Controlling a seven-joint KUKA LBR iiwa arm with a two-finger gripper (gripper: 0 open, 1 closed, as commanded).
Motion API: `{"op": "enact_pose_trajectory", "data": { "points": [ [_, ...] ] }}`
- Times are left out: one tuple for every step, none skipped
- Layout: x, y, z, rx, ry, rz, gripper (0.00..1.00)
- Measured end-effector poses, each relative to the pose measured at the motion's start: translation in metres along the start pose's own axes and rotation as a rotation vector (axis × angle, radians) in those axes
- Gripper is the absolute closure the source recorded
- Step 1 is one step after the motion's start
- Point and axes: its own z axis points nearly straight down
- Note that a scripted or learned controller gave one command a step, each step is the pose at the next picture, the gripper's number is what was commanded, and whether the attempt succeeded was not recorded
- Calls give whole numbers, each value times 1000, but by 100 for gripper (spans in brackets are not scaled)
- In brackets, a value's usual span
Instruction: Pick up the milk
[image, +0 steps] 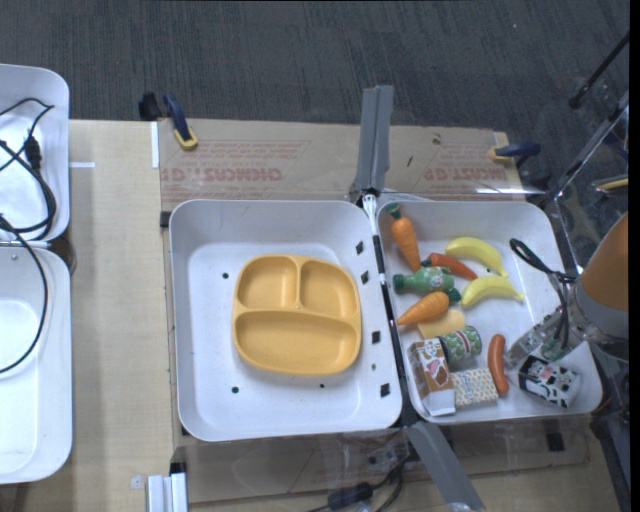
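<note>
Milk carton (549, 381), cow-spotted, lies in the near right corner of the right bin (480, 206), right of a red sausage (498, 362). Gripper (541, 338) sits just above the carton's far-left edge; finger state cannot be told. Yellow divided plate (297, 314) in left bin (200, 330).

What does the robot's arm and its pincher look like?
The arm comes in from the right, showing a rounded orange band with grey below it. Its gripper is small, slim and metallic grey, with a thin black cable looping beside it.
</note>
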Motion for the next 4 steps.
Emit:
{"op": "enact_pose_trajectory", "data": {
  "points": [
    [0, 0, 0, 0, 0, 1, 0],
    [-1, 1, -9, -1, -1, 1, 100],
    [7, 0, -48, -1, -3, 30, 100],
    [6, 0, -48, -1, -3, 31, 0]
  ]
}}
